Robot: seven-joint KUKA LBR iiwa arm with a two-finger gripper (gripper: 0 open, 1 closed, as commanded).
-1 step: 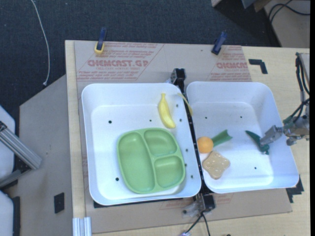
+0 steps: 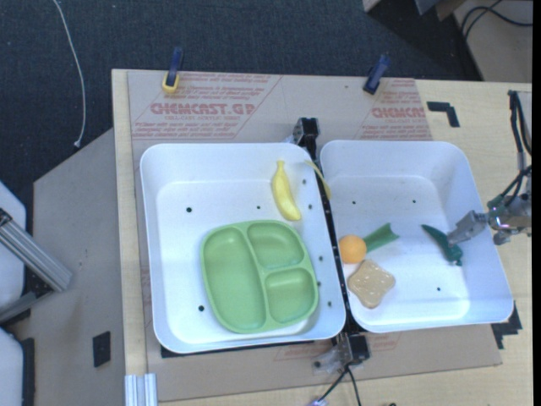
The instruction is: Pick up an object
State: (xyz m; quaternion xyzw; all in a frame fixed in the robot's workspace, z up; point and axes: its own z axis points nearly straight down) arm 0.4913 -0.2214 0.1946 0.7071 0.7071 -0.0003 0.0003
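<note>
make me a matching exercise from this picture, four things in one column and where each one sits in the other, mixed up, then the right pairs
Things:
1. banana
2. green tray
3. toast
4. gripper

Places:
A. at the right bin's right edge
B. front of the left bin, next to the divider
C. back of the left bin, behind the green tray
D. right bin, just in front of the orange ball

Right pairs: 1-C, 2-B, 3-D, 4-A
</note>
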